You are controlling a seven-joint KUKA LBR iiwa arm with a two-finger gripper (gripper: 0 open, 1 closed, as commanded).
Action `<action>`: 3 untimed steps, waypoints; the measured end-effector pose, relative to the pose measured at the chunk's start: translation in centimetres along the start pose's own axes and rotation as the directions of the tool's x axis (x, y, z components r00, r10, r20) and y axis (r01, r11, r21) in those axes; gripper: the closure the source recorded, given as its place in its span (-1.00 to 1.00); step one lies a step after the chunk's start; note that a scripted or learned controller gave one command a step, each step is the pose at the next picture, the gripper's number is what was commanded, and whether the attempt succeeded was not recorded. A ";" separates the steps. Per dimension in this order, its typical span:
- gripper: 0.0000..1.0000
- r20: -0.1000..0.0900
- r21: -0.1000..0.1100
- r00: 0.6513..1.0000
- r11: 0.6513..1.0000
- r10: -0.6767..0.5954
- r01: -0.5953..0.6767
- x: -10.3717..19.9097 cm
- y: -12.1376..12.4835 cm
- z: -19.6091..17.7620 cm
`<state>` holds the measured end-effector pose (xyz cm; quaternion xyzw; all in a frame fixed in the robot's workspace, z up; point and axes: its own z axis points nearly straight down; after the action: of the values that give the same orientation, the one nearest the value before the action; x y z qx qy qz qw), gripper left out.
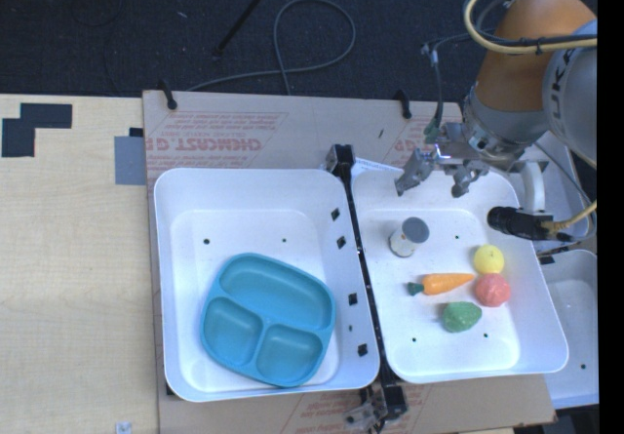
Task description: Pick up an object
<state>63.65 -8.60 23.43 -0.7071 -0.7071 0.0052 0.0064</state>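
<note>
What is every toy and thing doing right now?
tool: open, above the right bin's far edge, holding nothing
blue tray: flat in the left bin
small cylinder: tipped over in the right bin
carrot: lying flat
yellow fruit: resting near the red fruit
green piece: resting in front of the carrot

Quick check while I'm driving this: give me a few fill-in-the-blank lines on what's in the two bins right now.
1. The blue divided tray lies in the ____ bin.
2. The toy carrot has an orange body and a ____ tip.
3. The yellow ball sits directly above the ____ ball in the view.
4. The claw hangs over the right bin's ____ edge.

Missing words: left; green; red; far
</note>
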 end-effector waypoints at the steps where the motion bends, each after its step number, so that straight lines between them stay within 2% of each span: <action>1: -1.00 0.001 -0.013 1.000 1.000 -0.002 0.002 0.0 0.2 -0.8; 3: -1.00 0.001 -0.008 1.000 1.000 0.000 0.000 0.2 0.4 9.9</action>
<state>63.87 -8.34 13.48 -0.7069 -0.7073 0.0028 0.0031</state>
